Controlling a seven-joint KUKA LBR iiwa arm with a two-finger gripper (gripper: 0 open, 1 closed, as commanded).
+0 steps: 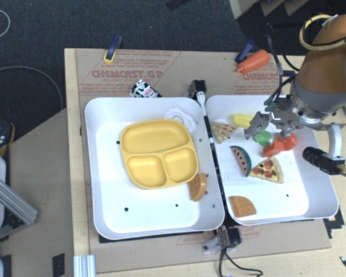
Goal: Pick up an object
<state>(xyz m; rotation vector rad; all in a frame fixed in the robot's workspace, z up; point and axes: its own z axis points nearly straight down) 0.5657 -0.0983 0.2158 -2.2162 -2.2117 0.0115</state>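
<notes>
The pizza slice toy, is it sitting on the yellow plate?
No, the triangular toy pizza slice lies in the right white bin, while the yellow divided plate sits in the left bin.

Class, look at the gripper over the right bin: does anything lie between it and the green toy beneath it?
Nothing visible does. The gripper hangs right over the green toy in the right bin; a yellow toy and a red toy crowd either side.
</notes>
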